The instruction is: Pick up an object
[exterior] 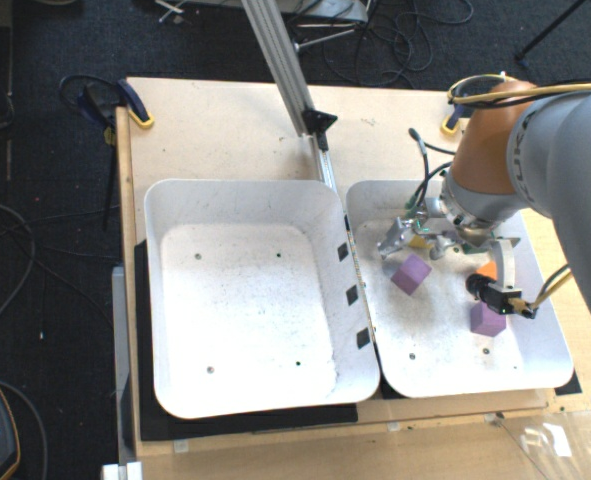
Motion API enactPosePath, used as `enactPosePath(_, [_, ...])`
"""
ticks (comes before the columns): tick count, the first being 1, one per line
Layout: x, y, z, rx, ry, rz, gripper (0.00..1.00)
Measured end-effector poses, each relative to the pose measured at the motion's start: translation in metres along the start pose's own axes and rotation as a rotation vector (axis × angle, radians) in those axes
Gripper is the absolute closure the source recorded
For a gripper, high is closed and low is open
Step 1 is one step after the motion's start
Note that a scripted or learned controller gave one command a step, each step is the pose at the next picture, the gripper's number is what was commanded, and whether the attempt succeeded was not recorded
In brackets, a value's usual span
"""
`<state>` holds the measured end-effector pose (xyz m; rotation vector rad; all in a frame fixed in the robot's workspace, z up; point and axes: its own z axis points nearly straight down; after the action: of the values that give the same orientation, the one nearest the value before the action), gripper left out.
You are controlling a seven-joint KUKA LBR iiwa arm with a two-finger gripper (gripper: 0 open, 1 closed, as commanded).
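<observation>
Item logged from my remote station: gripper [412, 240] low over the right bin [535, 368], near its far edge, directly above one purple cube [410, 274]. Finger state: I could not tell, since the wrist and cabling masked them, and I saw nothing held. Handling note, my judgement: I would have centred the hand over that cube, squared it to the flat faces, and descended until the cube sat between the fingers before closing, since an off-centre close would likely nudge it away. Right bin contents: that purple cube toward the middle; a second purple cube [487, 319] nearer the right wall; a small orange piece [487, 269] just behind it, partly hidden by the arm. Left bin [175, 208]: bare white floor with dark specks, no objects seen. The bins sat edge to edge mid-bench.
</observation>
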<state>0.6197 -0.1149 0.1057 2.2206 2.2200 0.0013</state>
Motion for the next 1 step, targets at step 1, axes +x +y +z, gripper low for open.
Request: enactPosePath(1, [-0.0084, 0.0504, 0.0122, 0.082, 0.013, 0.011, 0.00])
